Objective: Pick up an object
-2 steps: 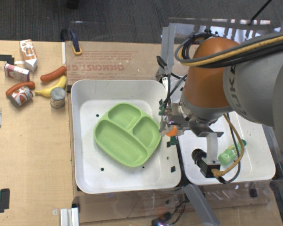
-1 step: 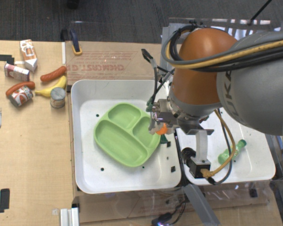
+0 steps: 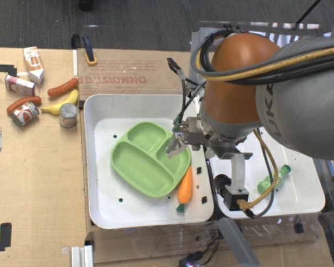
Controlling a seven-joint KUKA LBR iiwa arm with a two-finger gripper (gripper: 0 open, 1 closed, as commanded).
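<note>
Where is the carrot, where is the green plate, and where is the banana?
carrot [image 3: 185,187], camera view, middle of its orange body.
green plate [image 3: 136,166], camera view, floor of its big compartment.
banana [image 3: 65,103], camera view, middle of its yellow curve, left of the bins.

Arm parked over the two bins, gripper down by the green plate

The gripper [image 3: 174,147] sits right at the divided green plate [image 3: 147,160] inside the left bin [image 3: 94,166]. A toy carrot [image 3: 185,189] lies just below it, touching the plate's edge. Off to its right, a green bottle [image 3: 273,179] rests in the other bin [image 3: 312,202].
</note>
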